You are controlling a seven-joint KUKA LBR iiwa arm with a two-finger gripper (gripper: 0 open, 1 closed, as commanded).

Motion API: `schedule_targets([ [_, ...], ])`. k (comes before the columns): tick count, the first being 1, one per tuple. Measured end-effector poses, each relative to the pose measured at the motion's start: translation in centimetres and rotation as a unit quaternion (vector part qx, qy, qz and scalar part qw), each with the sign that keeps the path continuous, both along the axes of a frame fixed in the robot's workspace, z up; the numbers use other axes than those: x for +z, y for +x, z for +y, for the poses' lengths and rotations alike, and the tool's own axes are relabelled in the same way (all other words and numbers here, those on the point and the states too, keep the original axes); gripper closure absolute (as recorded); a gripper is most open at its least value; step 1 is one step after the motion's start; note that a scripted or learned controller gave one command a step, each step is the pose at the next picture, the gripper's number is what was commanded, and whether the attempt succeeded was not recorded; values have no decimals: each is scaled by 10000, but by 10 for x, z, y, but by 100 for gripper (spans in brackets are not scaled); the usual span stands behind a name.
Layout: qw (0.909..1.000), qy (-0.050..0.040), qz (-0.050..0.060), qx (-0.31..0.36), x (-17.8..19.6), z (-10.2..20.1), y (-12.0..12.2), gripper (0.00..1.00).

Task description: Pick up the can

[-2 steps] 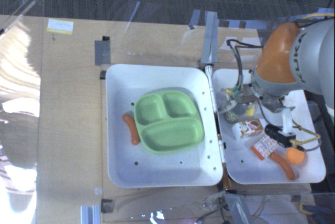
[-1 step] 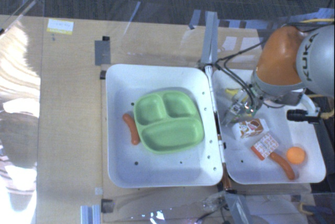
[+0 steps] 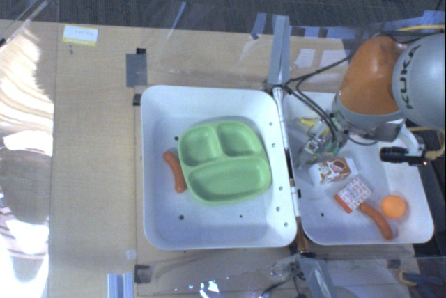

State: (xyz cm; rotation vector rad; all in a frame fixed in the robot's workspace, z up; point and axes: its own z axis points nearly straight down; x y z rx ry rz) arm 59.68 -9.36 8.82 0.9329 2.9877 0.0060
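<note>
Where the can lay: one can (image 3: 332,170), seemingly the small white labelled piece, though not certain, in the right bin (image 3: 418,237), just below the gripper
Gripper (image 3: 324,145): one, low over the right bin's left side; open or closed could not be told
Sausages: two, one (image 3: 376,219) in the right bin, one (image 3: 175,171) in the left bin (image 3: 209,237)
Orange ball (image 3: 394,206): one
Patterned box (image 3: 352,193): one
Green plate (image 3: 224,161): one, three compartments

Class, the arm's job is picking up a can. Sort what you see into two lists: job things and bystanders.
Job: tool, over the right bin; small printed pack beside it, possibly the can, too blurred to tell.
Lying about: green divided plate, sausage beside it, patterned box, orange ball, second sausage.
</note>
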Motion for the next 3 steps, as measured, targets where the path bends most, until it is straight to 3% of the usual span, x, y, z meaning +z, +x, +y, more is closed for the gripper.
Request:
schedule_targets([
  [1, 9476, -46, -20, 3193, 1, 3, -38, 0],
  [2, 9516, -50, -24, 3073, 2, -8, -89, 0],
  [3, 9989, -11, -14, 475, 1, 8, -51, 0],
])
